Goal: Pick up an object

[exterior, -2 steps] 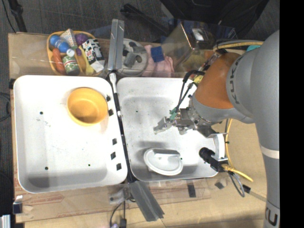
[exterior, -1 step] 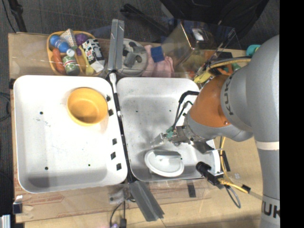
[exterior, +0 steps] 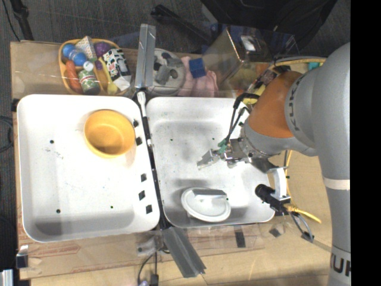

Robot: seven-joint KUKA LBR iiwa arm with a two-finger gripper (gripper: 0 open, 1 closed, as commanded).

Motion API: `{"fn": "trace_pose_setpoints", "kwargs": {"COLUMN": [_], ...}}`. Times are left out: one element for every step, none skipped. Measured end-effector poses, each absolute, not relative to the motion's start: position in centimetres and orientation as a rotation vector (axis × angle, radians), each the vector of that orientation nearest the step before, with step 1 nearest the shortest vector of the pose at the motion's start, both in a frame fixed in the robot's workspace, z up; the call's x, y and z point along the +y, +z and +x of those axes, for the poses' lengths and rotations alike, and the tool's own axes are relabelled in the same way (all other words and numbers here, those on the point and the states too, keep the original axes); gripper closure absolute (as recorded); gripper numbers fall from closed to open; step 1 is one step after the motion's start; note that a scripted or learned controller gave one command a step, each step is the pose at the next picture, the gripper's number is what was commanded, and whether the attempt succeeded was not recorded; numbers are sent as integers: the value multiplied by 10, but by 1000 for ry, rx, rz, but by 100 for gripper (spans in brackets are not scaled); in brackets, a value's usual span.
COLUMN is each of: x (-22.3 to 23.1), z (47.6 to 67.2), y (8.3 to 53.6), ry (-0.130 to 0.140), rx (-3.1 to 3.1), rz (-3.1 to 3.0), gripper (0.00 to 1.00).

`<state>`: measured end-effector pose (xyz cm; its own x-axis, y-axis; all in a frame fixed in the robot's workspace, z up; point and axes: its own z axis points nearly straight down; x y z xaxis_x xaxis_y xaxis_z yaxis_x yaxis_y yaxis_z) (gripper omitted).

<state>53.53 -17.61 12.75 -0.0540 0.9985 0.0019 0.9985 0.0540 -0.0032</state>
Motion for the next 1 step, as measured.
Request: {"fn": "trace_pose_setpoints", "kwargs": {"x": [-169], "z": [490], "y": [92], "ry": [-2], "rx": [-2289], "rz": [-2151], "gripper": [0]}}
